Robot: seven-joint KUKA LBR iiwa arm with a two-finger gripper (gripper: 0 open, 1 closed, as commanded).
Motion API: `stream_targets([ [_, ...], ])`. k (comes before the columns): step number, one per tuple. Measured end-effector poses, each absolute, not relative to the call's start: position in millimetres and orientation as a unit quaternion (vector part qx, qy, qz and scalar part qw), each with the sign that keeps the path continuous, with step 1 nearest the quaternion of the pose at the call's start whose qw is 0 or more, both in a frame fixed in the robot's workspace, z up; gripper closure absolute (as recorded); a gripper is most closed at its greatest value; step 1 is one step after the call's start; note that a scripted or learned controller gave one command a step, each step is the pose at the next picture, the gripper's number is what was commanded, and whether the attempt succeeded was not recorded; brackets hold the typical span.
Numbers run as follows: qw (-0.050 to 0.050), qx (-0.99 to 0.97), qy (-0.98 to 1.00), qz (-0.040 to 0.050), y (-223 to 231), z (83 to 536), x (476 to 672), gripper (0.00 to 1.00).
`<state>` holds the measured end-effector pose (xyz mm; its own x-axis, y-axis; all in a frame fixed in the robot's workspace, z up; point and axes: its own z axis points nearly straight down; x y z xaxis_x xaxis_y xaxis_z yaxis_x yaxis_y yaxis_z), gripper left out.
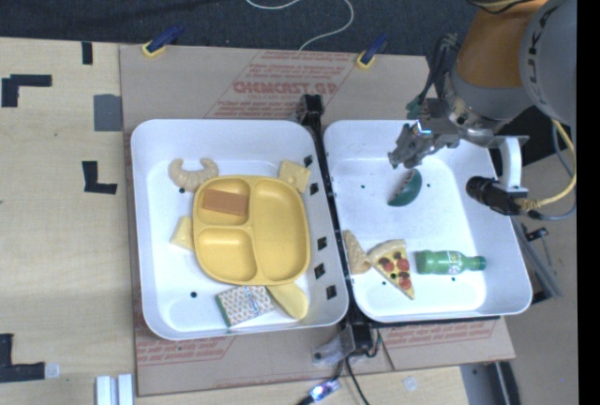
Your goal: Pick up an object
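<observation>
The grey arm's jaws (411, 153) hang just above a small dark-green curved plastic piece (407, 191) in the right white bin (487, 300); I cannot tell their state. It looks light, stiff, slippery (best pinched across its narrow middle).
</observation>
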<state>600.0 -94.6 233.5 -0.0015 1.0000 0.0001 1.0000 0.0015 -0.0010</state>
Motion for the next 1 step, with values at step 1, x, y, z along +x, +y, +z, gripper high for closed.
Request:
stream_targets([
  [1, 0.001, -0.707, -0.708, 0.001, -90.5, 232.6, 593.4, 1.0],
])
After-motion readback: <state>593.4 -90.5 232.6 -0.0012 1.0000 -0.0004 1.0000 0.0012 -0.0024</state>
